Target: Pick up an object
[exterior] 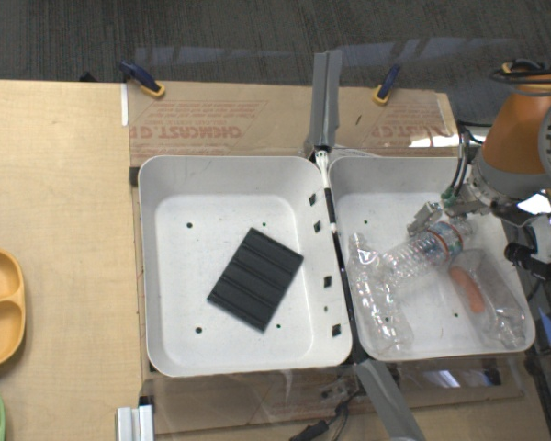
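Left bin (pixel 165 338) holds black ridged block (pixel 255 278); right bin (pixel 386 168) holds crumpled plastic (pixel 395 278); jaw state unclear.

floor: dark grey carpet (pixel 211 16) | bench: light wood (pixel 55 182) (cardboard sheet (pixel 220 127) clamped on top)

Grey arm (pixel 523 141) w/ orange band at right edge of frame, upper right, wrist angled down-left, gripper (pixel 433 217) low at right-center, tip pointing toward frame's left

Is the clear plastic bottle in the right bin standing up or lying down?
Lying down: the clear plastic bottle rests lengthwise on the right bin floor.
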Robot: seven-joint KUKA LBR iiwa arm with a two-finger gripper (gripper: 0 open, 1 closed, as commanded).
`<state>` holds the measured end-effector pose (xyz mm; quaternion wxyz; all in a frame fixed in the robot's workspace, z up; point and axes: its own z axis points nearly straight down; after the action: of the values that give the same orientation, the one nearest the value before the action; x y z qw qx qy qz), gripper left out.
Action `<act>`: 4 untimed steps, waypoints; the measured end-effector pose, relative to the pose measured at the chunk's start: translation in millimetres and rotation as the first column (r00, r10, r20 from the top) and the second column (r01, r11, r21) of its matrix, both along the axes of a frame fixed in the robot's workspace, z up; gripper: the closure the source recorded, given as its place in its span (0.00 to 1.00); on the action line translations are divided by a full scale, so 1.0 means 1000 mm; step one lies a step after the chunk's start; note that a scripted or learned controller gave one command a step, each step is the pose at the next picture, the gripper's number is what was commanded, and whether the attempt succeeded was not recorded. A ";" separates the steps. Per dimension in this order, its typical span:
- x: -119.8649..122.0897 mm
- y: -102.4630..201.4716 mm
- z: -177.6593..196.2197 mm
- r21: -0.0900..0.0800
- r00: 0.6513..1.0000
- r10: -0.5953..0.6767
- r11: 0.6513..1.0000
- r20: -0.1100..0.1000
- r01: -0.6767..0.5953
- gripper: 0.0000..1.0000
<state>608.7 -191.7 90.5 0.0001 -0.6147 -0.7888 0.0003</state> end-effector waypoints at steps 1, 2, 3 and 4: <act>0.014 0.035 0.009 0.000 1.000 -0.013 1.000 0.000 0.013 0.00; -0.028 0.006 -0.001 0.001 1.000 -0.003 1.000 -0.002 0.003 0.00; -0.021 -0.024 -0.001 0.009 0.999 -0.043 0.999 -0.002 0.043 0.00; 0.016 -0.022 -0.002 0.011 0.987 -0.160 0.987 -0.006 0.160 0.00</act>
<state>624.4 -213.8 88.1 0.0057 -0.6761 -0.7368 -0.0024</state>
